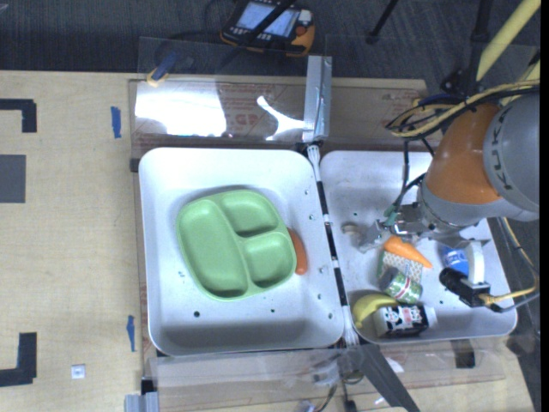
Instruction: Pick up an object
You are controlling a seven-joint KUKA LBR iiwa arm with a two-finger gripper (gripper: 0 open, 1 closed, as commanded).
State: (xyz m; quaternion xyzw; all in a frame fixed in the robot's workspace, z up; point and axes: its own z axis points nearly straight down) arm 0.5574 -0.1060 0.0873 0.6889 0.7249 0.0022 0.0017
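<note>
My gripper (388,227) is low in the right bin (343,178), just above a cluster of objects near the bin's front. Directly below it lies an orange carrot-shaped piece (405,251). A green patterned can (401,284) lies in front of the carrot. A yellow banana (367,307) and a black-and-white carton (403,318) rest against the front wall. A blue-and-white item (460,257) sits to the right, under the wrist. A small grey piece (352,227) lies left of the gripper.
The left bin (163,187) holds a green divided plate (235,242) with an orange piece (298,252) at its right edge. A ridge (326,230) separates the two bins. The orange-banded arm (459,166) covers the right bin's far right.
</note>
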